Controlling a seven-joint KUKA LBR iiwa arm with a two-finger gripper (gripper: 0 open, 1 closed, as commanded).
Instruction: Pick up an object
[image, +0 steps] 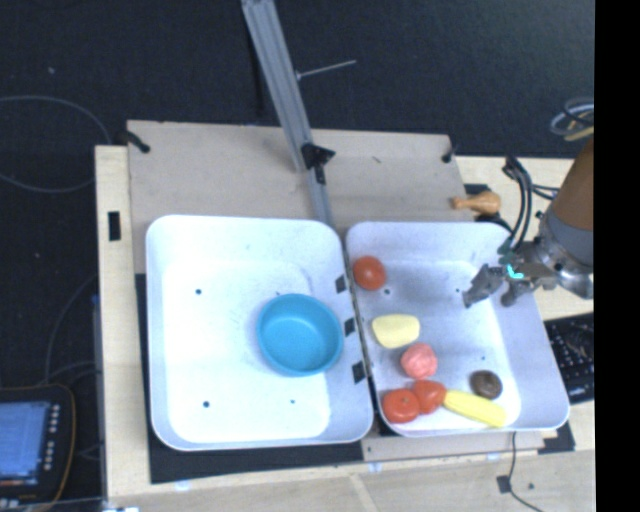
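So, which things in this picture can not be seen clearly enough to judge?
- Hand: small and dark in the camera view; its fingers blur together, so open or shut is unclear.
- Arm: cut off by the right edge.
- Two red items in the right bin: they touch and overlap, so their shapes are unclear.
- Small brown item: too small to identify.
- Screen at bottom left: cut off by the edge.

I can read no text, label, brand or number anywhere from here. The small screen at the lower left glows blue and may carry writing, but it is too blurred for me to make out.
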